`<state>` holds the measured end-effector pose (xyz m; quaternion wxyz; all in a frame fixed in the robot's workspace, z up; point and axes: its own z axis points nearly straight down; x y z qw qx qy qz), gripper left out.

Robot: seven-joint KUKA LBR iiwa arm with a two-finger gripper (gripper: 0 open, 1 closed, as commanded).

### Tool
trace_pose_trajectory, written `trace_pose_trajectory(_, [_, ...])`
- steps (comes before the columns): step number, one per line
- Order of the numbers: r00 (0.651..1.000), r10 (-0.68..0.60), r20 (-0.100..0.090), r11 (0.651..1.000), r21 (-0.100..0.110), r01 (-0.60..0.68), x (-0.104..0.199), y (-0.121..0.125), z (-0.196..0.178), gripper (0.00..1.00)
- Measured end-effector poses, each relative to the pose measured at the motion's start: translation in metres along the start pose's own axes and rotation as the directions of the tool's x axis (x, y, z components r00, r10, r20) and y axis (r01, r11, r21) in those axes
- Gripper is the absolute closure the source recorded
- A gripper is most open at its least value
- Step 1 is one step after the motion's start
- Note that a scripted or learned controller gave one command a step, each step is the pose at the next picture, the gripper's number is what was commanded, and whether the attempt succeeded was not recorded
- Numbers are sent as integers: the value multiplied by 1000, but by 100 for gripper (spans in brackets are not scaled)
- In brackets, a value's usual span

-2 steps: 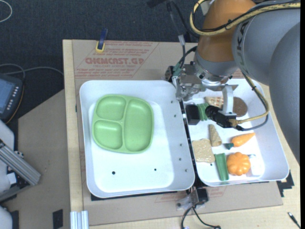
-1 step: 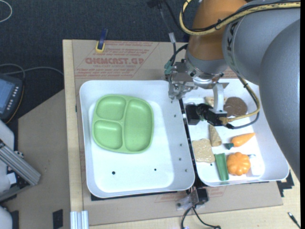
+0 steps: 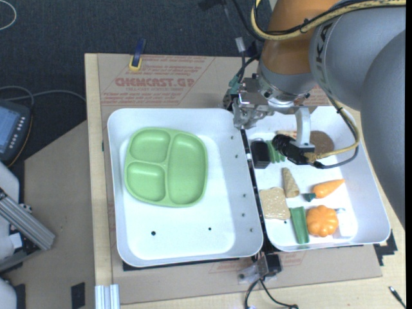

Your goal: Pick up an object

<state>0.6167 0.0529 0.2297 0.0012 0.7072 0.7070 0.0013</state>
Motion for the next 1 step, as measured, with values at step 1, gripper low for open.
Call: trace_pose_trajectory(1, [1000,1,0,1000,8,-1,3,-7,15,100])
